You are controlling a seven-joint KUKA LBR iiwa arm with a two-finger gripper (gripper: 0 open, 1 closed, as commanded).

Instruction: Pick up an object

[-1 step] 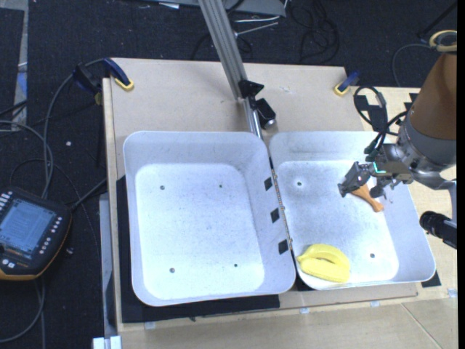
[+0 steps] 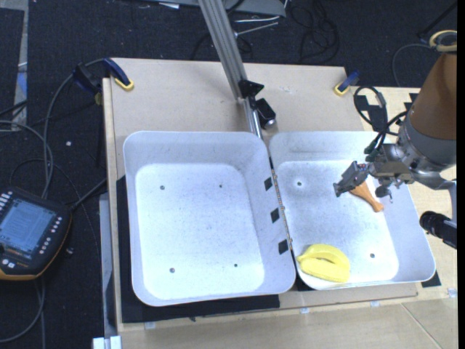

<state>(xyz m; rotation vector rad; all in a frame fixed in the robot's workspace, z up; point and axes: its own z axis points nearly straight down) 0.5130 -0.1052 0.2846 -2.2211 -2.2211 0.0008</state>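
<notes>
my gripper (image 2: 357,181) hangs over the right bin (image 2: 407,264), beside an orange object (image 2: 369,196).
i cannot tell how far my fingers are apart, nor whether they have hold of anything. the orange object shows just at my tip, toward the bin's right side. a yellow banana-like object (image 2: 325,262) lies in the near left corner, well apart.

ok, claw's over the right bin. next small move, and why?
Probably a short straight descent. The claw sits right at the small orange elongated piece in the right-hand shallow white bin, and nothing shows between its fingers. The yellow crumpled lump lies well apart by the bin's near rim, so it shouldn't interfere.
</notes>
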